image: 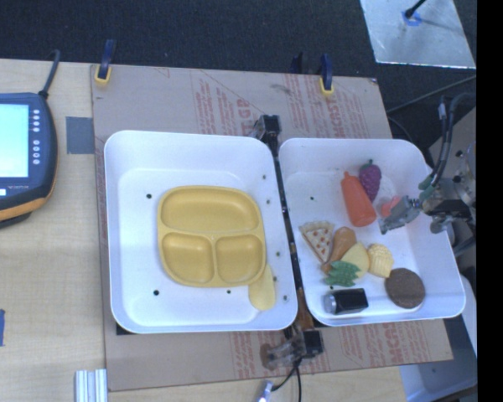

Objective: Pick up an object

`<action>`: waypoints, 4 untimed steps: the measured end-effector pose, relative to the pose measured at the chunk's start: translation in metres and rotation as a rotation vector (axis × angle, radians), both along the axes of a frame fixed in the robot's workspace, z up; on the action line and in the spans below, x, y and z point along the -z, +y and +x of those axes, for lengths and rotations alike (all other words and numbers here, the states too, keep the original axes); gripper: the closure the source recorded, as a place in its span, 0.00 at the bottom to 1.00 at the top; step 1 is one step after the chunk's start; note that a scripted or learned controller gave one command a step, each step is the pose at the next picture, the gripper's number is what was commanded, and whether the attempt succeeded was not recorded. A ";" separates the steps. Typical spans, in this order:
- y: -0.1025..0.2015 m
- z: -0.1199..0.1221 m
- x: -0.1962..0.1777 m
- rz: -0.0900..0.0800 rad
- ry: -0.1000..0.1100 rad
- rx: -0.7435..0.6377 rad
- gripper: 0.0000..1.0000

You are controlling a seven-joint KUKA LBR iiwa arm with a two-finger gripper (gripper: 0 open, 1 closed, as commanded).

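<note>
Nearest the lens, at the bottom edge, a clamp with a cable sits below the seam where the two bins meet. At far left a teach pendant with a pale screen lies on the wooden bench. Next comes the left bin, which holds a yellow divided plate with three compartments; a small yellow piece lies against that plate's lower right corner. Past the black divider, the right bin carries the toy foods: a pizza slice, a tan drumstick-like piece beside it, a green leafy piece, a black block near the front wall, an orange carrot standing toward the back, a purple grape bunch touching the carrot's upper end, a yellow corn cob, and a brown round patty. At the right rim the gripper reaches in just right of the carrot, with something reddish at its tip; whether its fingers are spread or pinched cannot be told.
</note>
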State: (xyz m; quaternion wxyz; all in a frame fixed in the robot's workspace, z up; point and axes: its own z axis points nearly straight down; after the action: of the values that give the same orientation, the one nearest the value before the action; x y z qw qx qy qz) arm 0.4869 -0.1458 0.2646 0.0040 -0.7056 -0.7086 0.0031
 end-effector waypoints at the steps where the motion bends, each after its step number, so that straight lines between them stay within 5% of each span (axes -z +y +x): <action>1: 0.036 -0.012 0.126 0.001 0.002 0.000 0.00; 2: 0.028 0.027 0.177 0.001 0.001 -0.001 0.00; 3: 0.038 -0.009 0.175 -0.001 -0.009 -0.001 0.00; 4: 0.036 -0.009 0.168 -0.001 -0.004 -0.004 1.00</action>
State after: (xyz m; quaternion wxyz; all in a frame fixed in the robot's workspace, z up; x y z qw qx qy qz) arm 0.4779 -0.1098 0.0961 0.0024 -0.7041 -0.7101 0.0020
